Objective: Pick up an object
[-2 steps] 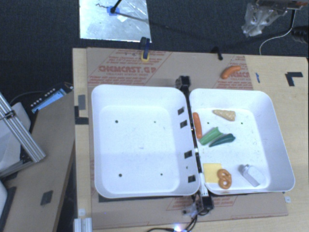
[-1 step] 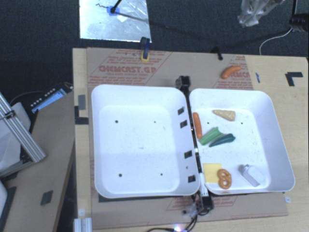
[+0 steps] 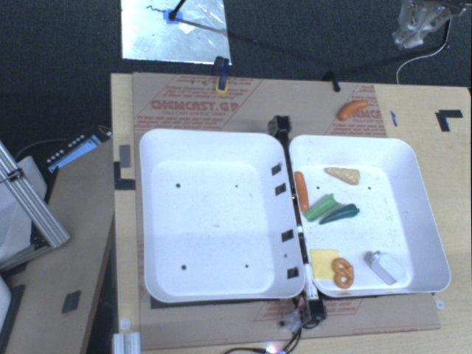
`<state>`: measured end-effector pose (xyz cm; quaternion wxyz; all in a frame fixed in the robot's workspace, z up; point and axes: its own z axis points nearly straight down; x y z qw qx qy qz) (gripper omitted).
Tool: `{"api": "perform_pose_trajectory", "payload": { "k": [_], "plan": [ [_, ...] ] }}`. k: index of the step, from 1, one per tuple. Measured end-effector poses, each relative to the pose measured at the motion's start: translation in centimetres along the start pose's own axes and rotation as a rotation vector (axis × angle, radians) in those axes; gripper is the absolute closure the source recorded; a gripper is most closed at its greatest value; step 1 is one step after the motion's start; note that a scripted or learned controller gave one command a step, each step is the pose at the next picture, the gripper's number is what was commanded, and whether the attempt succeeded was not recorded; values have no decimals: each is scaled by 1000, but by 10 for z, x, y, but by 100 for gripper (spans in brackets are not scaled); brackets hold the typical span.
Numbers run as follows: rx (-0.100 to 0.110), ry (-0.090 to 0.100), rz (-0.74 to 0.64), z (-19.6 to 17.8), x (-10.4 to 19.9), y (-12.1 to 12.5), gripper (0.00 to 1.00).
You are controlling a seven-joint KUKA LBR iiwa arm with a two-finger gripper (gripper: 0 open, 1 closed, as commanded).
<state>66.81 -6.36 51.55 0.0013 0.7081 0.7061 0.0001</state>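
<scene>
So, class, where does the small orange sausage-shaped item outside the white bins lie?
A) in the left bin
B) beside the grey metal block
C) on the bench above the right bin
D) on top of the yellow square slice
C: the small orange sausage-shaped item rests on the brown bench surface, just beyond the far rim of the right white bin, touching nothing inside it.

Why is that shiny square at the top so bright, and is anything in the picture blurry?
In the camera view the silvery sheet beyond the bench reflects the room light as glare; the claw at top right is soft and washed out, while the toy foods in the right bin stay fairly sharp.
</scene>
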Motion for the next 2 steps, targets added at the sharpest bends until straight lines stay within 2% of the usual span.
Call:
{"api": "perform_pose_trajectory", "payload": {
  "k": [1, 2],
  "plan": [
    [-3, 2, -9, -20, 37, -3, 100],
    [5, 0, 1, 44, -26, 0, 100]
  ]
}}
